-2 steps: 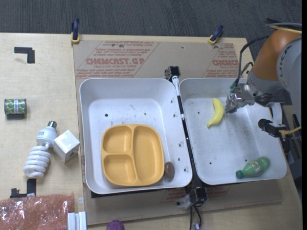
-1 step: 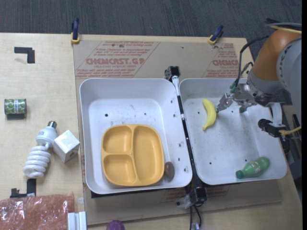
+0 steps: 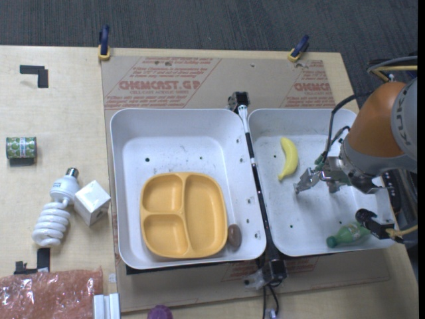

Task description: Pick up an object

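Patience is what this step wants, by my judgement: the claw should be brought square over its target, lowered with the fingers straddling the thing across its narrow width, and closed only once both fingers reach below its widest part. A grab made at a slant on a curved, smooth object would likely squeeze it sideways and out.

At present the claw hangs over the floor of the right bin with its fingers spread a little way apart and nothing between them. The banana is the nearest candidate. It lies just beyond the fingertips, up and slightly to the left of them in the camera view, close but apart from them, its long axis running roughly away from the claw toward the far wall of the bin. To take it, the claw would need to shift toward it and turn so that the fingers close across the fruit, not along it.

A second option, the green bottle, lies on its side on the other side of the claw, toward the near wall and back under the arm, somewhat farther off than the banana.
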You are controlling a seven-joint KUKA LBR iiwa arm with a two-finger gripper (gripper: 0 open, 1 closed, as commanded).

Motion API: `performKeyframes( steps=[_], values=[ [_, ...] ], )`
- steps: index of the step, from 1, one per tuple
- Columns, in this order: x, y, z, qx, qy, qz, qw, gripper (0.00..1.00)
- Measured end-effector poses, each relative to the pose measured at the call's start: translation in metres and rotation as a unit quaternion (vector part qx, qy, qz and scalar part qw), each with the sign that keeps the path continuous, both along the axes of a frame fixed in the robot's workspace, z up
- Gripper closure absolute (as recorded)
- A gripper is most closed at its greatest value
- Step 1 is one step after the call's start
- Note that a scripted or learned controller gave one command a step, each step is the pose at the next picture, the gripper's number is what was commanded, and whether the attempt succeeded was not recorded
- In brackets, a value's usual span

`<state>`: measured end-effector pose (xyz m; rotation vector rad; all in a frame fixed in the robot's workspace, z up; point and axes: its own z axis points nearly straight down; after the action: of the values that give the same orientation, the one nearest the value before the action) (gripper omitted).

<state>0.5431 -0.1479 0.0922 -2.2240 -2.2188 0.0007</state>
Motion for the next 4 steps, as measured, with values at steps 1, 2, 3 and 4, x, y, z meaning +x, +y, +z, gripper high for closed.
performKeyframes(
  steps=[1,2,3,4],
  values=[
    [-0.066,0.045,0.000,0.0003,0.000,0.000,1.0000,0.00],
    [-0.064,0.044,0.010,-0.0002,-0.002,-0.001,1.0000,1.00],
    [0.001,0.039,0.000,-0.0003,-0.001,0.002,1.0000,1.00],
    [0.001,0.039,0.000,-0.0003,-0.001,0.002,1.0000,0.00]
  ],
)
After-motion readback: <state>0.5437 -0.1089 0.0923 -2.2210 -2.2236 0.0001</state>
